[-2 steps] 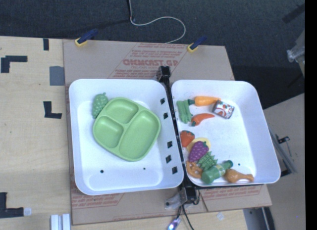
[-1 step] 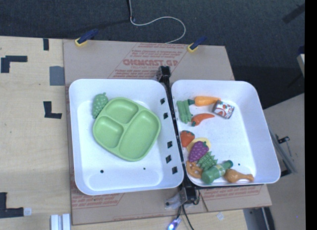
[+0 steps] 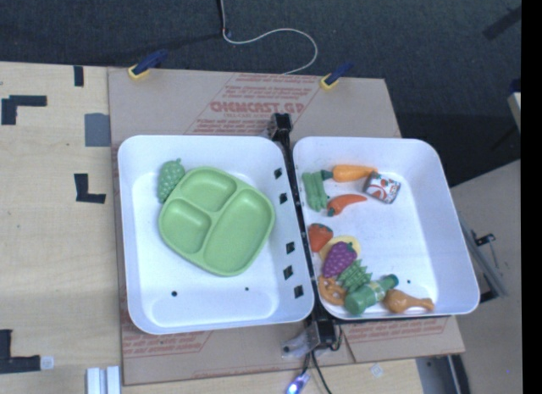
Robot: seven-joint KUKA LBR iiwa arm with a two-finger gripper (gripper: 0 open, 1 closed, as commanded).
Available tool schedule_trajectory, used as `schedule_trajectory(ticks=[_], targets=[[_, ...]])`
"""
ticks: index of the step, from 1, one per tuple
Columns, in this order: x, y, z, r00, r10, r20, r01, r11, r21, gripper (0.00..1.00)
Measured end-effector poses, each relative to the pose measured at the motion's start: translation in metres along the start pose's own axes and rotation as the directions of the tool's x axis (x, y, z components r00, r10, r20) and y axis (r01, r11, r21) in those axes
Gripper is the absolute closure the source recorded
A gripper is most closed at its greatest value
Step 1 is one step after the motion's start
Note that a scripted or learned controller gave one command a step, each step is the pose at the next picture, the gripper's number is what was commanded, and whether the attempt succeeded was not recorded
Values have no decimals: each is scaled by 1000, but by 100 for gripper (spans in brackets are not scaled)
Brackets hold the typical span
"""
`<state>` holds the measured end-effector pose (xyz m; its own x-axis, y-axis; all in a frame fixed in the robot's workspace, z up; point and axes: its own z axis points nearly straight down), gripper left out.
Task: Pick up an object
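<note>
The right bin holds several toy foods. A small red and white can lies near its far side, beside an orange carrot. Green beans and an orange pepper lie along the left wall. Lower down sit a red tomato, purple grapes, a green bottle-shaped toy and a tan drumstick-like piece. The left bin holds a green divided plate with a green grape bunch at its far left edge.
Both bins rest on a cardboard sheet held by blue and yellow clamps on a wooden bench. A white cable loops over the dark floor behind. The divider between the bins carries black clips.
</note>
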<state>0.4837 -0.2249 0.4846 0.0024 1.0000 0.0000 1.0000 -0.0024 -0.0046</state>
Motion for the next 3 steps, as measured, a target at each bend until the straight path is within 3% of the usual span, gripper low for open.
schedule_trajectory(ticks=[3], targets=[[1,1,56,1000,-3,1,3,1000,-3,100]])
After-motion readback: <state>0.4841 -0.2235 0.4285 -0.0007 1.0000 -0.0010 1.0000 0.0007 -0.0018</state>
